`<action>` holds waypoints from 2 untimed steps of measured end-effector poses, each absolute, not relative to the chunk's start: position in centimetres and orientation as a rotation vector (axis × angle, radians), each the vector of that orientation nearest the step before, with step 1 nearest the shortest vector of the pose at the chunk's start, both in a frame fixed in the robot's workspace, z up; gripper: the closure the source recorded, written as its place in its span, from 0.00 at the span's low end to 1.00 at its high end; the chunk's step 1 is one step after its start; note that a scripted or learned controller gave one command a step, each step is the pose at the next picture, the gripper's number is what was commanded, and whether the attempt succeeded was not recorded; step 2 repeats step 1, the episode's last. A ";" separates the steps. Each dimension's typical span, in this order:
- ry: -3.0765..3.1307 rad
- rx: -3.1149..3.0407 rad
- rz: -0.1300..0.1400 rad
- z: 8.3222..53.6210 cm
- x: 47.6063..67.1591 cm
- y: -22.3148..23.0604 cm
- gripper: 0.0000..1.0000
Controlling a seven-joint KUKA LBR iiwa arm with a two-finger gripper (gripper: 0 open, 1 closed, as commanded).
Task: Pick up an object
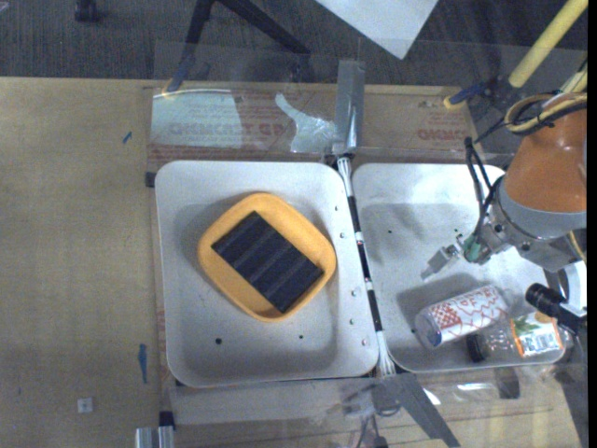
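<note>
White bins, gripper low in the right bin, nothing between its fingers.
Bring it down squarely over the red-patterned can lying just near of it, straddling its width, not its length. You cannot judge the finger gap: the tips are small and blurred. A clear bottle beside the can is half lost at the bin's edge; the yellow-rimmed dark object sits alone in the left bin.

I am working under bright, even overhead light. The white bins are reflecting it softly; my arm is casting a grey shadow on the right bin. Glare is streaking the tape. Detail is looking slightly soft throughout.
</note>
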State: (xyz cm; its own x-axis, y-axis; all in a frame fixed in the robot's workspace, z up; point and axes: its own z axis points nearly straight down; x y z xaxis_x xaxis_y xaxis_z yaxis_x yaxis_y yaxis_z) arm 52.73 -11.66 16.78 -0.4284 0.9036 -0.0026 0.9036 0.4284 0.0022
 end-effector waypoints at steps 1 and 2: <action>2.668 1.650 0.001 20.2 52.3 -15.2 0.00; 2.668 1.650 0.001 20.2 52.3 -15.2 0.00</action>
